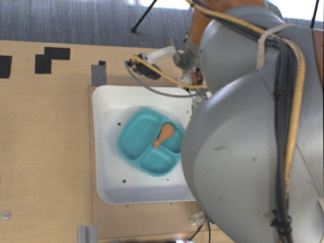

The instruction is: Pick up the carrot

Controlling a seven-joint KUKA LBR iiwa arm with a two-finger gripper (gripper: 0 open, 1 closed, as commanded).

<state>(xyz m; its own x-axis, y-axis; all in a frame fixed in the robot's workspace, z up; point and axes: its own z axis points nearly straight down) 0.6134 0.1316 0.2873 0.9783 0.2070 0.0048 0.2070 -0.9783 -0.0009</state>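
An orange carrot [164, 134] lies on a teal divided plate [136, 135], across the ridge between the plate's right compartments. The plate rests in the left white bin [109, 186]. The grey arm bulks large over the right of the view, with its orange band at the top. Its wrist end, trailing a yellow cable, sits near the bin's far right corner, above and to the right of the carrot. The gripper [188, 70] is mostly hidden among the wrist hardware there.
The arm's big grey body [253, 135] covers the right bin and the left bin's right edge. Tan bench surface [45, 151] stretches to the left, with black markers along its far edge. A tripod leg [149, 6] stands beyond the bench.
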